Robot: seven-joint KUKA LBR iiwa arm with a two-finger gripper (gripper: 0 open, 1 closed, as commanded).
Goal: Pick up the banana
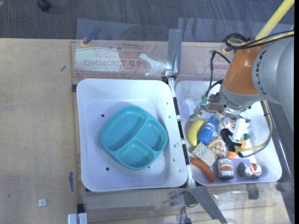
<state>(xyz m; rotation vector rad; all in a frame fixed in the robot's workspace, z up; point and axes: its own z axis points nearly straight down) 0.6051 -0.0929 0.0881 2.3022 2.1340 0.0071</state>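
The yellow banana [194, 132] lies in the right bin [273, 171], near its left wall, beside a blue bottle [206, 132]. The arm reaches in from the right, and its wrist with the orange band hangs over the bin's upper middle. The gripper [216, 110] sits just above and to the right of the banana, over the bottle's top. Its fingers are hidden under the wrist body.
The left bin [88, 171] holds a teal divided plate [134, 136]. Around the banana lie a checkered packet [204, 154], an orange carrot-like piece [202, 169], a slice-shaped toy [217, 146] and two small cans [225, 168]. Cables loop near the right bin's right wall.
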